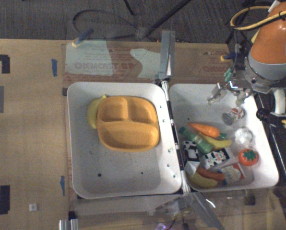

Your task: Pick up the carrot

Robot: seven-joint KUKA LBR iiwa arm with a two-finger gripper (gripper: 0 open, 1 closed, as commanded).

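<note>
The carrot (205, 129), orange with a green stub at its right end, lies in the right bin (193, 99) near the middle, resting among other toy foods. My gripper (228, 95) hangs above the bin's back right part, up and to the right of the carrot and clear of it. It is open, its two metal fingers (215, 96) spread apart with nothing between them.
Around the carrot lie a green bottle (196, 139), a banana (220, 143), a small red-and-white can (233, 115), a clear cup (243, 136), a tomato (248, 157) and cartons (217, 157). The left bin (114, 176) holds an orange divided plate (128, 122).
</note>
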